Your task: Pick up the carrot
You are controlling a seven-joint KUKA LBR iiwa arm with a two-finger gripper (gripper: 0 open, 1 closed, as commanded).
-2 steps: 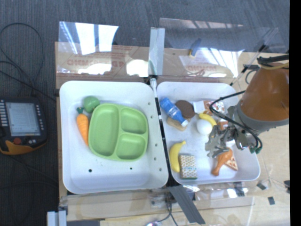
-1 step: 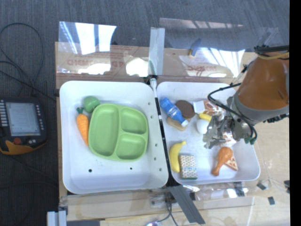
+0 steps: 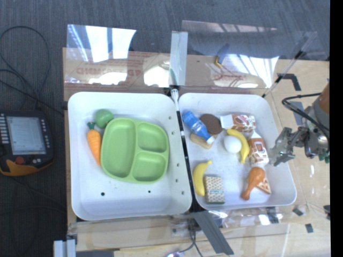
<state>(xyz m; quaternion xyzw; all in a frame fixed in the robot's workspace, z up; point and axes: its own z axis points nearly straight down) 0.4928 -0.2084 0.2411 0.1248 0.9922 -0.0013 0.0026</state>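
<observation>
I count two white bins: the left bin (image 3: 80, 197) at nine o'clock and the right bin (image 3: 278, 197) at three. In the left: one carrot (image 3: 94, 143), one green ball (image 3: 103, 116) and one green divided plate (image 3: 134, 150). In the right: two bananas (image 3: 199, 176) (image 3: 241, 142), one egg (image 3: 232, 143), one blue bottle (image 3: 194, 124), one chicken drumstick (image 3: 253, 182) and one brown cookie (image 3: 213, 123).

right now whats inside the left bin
A green divided plate, with the carrot lying against its left edge and a green round piece above. Anything beneath the plate is covered.

Bench (image 3: 115, 63) with two white bins (image 3: 80, 197)
</observation>
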